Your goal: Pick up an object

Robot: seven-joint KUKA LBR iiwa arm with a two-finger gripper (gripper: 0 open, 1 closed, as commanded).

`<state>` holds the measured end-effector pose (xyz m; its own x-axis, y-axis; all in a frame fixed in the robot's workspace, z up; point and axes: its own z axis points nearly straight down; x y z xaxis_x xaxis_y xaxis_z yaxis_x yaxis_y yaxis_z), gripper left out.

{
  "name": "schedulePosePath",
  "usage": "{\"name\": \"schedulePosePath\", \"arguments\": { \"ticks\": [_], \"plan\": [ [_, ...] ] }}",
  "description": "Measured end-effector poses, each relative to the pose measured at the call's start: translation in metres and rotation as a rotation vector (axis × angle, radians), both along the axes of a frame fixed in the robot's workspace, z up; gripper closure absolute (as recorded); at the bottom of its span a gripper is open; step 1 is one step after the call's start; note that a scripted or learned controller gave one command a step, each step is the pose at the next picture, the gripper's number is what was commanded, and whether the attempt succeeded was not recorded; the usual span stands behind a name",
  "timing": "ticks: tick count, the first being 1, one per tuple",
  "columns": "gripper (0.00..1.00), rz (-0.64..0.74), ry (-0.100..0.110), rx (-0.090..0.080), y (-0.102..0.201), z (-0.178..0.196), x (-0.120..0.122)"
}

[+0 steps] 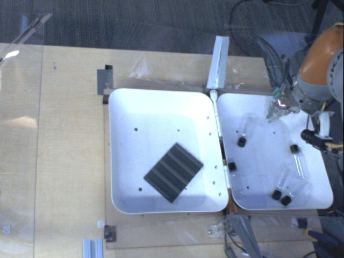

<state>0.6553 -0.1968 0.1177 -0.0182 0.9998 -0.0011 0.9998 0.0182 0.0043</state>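
Approach step, end effector [279, 105] state unclear, poised over right bin [322, 198] near clear vial [244, 130]; next needs descent onto vial.

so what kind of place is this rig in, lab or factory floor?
Likely a robotics lab. A wooden bench carries two white bins, the arm reaches in above the right bin, and loose cables trail over grey carpet behind.

Two white bins [115, 144]. One dark ribbed pad [173, 172] in left bin. Four clear black-capped tubes [244, 132] in right bin.
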Motion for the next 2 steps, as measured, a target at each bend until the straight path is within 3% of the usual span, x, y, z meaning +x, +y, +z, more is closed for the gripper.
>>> {"name": "schedulePosePath", "arguments": {
  "ticks": [1,2],
  "plan": [
    [1.00,0.552,-0.010,-0.005,0.060,-0.027,-0.030],
    [1.00,0.323,-0.009,-0.002,0.103,-0.028,0.012]
  ]
}}
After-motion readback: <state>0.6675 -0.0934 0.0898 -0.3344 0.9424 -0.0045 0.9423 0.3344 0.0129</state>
